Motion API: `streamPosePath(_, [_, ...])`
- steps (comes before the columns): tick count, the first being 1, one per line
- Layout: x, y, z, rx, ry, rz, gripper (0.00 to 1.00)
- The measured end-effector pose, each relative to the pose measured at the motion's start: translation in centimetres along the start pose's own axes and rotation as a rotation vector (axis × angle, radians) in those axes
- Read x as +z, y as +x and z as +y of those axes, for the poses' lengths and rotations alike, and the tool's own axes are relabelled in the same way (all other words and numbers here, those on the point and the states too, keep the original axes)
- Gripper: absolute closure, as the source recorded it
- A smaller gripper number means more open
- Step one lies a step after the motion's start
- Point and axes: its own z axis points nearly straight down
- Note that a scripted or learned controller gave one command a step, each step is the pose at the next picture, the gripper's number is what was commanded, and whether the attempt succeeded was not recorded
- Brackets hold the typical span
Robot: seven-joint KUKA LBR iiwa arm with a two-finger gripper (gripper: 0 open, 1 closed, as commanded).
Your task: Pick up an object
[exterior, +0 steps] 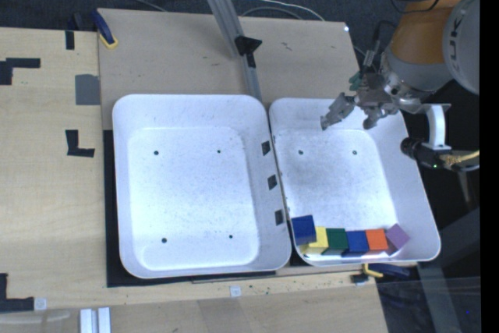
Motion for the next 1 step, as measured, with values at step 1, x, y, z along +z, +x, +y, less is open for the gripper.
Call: streamPosePath(1, [4.29, 6.05, -1.01, -0.004, 0.004, 0.002, 0.00])
